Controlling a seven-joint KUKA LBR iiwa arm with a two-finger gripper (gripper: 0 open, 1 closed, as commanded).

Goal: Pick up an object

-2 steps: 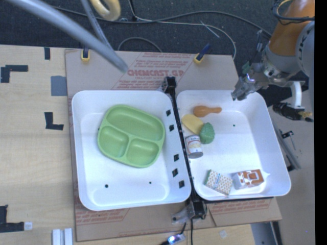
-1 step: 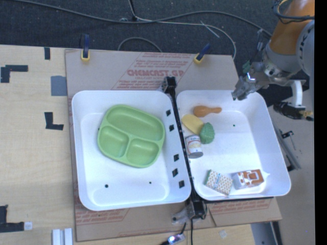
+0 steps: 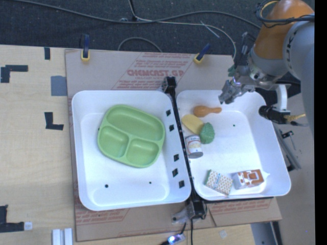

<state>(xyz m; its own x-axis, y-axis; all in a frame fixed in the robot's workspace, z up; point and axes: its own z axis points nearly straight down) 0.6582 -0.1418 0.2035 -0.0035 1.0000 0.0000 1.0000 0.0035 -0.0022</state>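
Camera view: the right bin carries a small cluster of objects near its left wall, and the one nearest the gripper is an orange drumstick-shaped item. It lies flat with its long axis running nearly left to right, the rounded bulb toward the left and the thin end pointing right, slightly upward in the frame, toward the gripper. Just below it, touching or nearly so, lies a pale yellow wedge, and beside that on the right a green leafy piece. A small can lies tipped on its side just below these two, close to the divider between the bins. Well apart, along the bin's lower edge, sit a patterned packet and an orange-and-white carton, side by side. The gripper hangs over the upper part of the right bin, just right of the drumstick's thin end and apart from it; nothing is seen between its fingers (whether they are spread or closed cannot be told at this resolution). The left bin holds a green compartment tray, resting slightly rotated.
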